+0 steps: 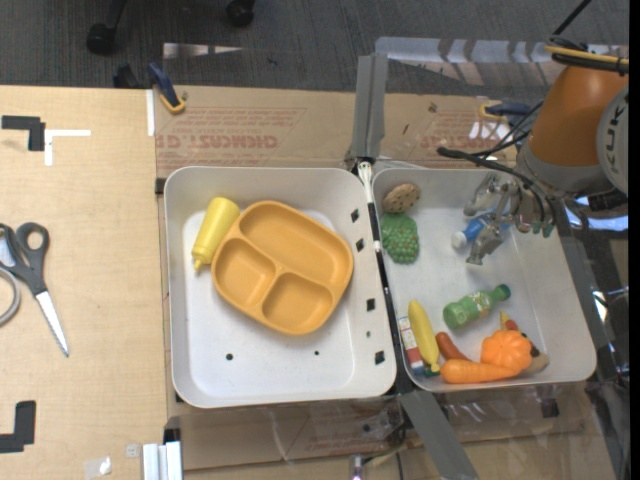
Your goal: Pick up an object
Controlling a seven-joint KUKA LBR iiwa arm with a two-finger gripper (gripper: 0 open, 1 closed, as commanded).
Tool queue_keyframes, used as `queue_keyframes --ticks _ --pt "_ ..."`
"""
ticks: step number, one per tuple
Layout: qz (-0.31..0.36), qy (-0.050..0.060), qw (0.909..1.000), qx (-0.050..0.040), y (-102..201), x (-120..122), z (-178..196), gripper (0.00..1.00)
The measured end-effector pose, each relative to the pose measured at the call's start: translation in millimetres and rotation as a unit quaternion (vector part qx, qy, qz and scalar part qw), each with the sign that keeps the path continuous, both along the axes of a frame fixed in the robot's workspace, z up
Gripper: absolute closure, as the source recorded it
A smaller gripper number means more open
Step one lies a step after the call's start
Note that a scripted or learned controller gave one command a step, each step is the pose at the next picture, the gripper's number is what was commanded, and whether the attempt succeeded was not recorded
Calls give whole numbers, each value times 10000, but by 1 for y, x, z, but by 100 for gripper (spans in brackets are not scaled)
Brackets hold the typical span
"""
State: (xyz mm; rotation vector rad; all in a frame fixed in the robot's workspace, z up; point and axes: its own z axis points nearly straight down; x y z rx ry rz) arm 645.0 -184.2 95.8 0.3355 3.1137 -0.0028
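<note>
- Along the near edge of the right bin [575,298], at 6 o'clock, a carrot [475,372], an orange pumpkin [505,349] and a yellow corn cob [423,335] crowd together.
- Just beyond them lies a green bottle [475,306], with bare floor around it.
- The left bin [190,358] holds an orange divided tray [280,266] with a yellow bottle [213,231] at its 9 o'clock.
- At the right bin's 10 o'clock sit a green bumpy lump [401,238] and a brown cookie [400,197], near the wall.
- The tool [483,236] hangs at 1 o'clock; how wide it stands cannot be told.
</note>
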Motion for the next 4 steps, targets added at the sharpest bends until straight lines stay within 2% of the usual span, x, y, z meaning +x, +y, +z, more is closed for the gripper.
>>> queue_keyframes --ticks 1,2,3,4 --pt "21 -36 10000 -12 1 2 12 100" --pt "-791 11 9969 13 30 9 -2 100" --pt "-2645 -4 9644 52 -33 4 1 100" --pt "-2657 2 9641 29 -36 2 0 0"
